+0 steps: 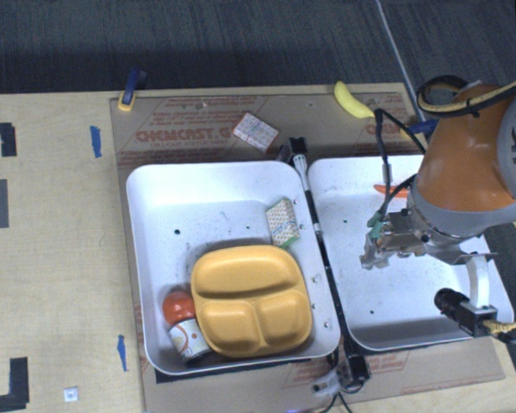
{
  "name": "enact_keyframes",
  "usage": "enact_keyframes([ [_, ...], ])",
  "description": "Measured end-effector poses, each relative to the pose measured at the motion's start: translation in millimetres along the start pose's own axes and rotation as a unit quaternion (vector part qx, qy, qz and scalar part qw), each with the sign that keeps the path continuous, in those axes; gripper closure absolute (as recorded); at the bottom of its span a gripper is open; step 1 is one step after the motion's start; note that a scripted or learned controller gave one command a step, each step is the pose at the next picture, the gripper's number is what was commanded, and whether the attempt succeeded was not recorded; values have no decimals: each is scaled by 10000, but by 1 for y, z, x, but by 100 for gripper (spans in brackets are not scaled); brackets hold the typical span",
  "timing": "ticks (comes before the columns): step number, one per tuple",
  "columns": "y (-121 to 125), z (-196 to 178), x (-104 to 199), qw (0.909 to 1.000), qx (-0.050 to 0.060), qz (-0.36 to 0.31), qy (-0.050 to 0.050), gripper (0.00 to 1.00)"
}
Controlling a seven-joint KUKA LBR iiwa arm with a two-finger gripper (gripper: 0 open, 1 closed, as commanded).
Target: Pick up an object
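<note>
Camera view looks down on my two white bins sitting side by side on the tabletop (55, 281). My gripper (374, 254) hangs over the right bin (402, 319), near its left side. I cannot tell how it is set, because the metal parts are small and blurry from up here. I see nothing held in it.

All the things I could pick up are in the left bin (155, 215). A big yellow tray with three sections (250, 298) lies in the near part of that bin. Touching its left edge is a small white and orange bottle with a red cap (183, 324). A little spotted packet (282, 221) lies just past the tray, close to the wall between the bins. Something small and orange (385, 188) peeks out beside my arm (467, 169) in the right bin, but I cannot tell what it is.

So I think the job is not done yet. Nothing is lifted. I would need to go to a thing, close on it and raise it.
</note>
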State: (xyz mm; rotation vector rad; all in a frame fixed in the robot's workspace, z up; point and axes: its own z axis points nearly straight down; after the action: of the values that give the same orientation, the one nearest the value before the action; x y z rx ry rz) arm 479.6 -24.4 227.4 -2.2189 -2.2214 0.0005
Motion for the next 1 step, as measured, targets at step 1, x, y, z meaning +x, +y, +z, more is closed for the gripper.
enact_keyframes([
  [1, 0, 14, -16, 10000, 7, 8, 0, 100],
])
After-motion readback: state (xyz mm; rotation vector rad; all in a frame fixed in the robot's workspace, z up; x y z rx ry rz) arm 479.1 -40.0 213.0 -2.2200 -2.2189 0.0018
